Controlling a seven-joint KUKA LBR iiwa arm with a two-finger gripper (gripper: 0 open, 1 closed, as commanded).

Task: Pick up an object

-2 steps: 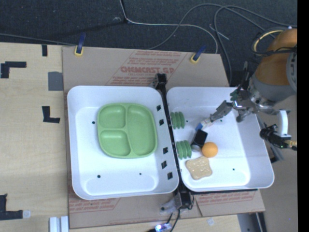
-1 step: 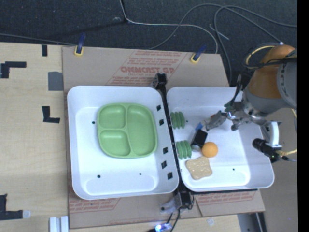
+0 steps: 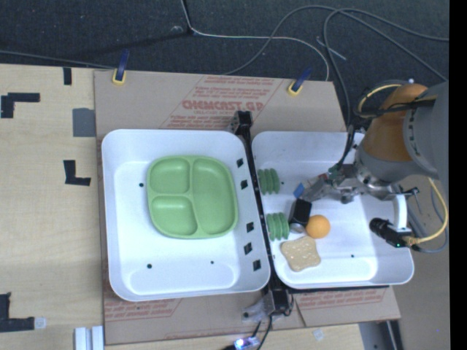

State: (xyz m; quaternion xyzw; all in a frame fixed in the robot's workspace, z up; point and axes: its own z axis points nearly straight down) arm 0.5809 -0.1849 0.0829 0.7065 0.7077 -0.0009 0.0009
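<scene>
Two shallow white bins sit side by side on a sheet of brown cardboard, which lies on a pale wooden bench under dark carpet strung with thin cables. Yellow and blue clamps pin the cardboard's far edge. The left bin holds a green divided plate, lying flat near its middle with bare white floor all round it.

The right bin is busier — a small orange ball rests near its centre, touching nothing but close beside a slice of toast that lies flat toward the near wall. Two green ribbed pieces lie along the divider between the bins. The gripper hangs low over this bin, just left of the ball, with the arm reaching in from the right; I cannot tell how its fingers stand. The near right corner of that bin is open floor.
</scene>
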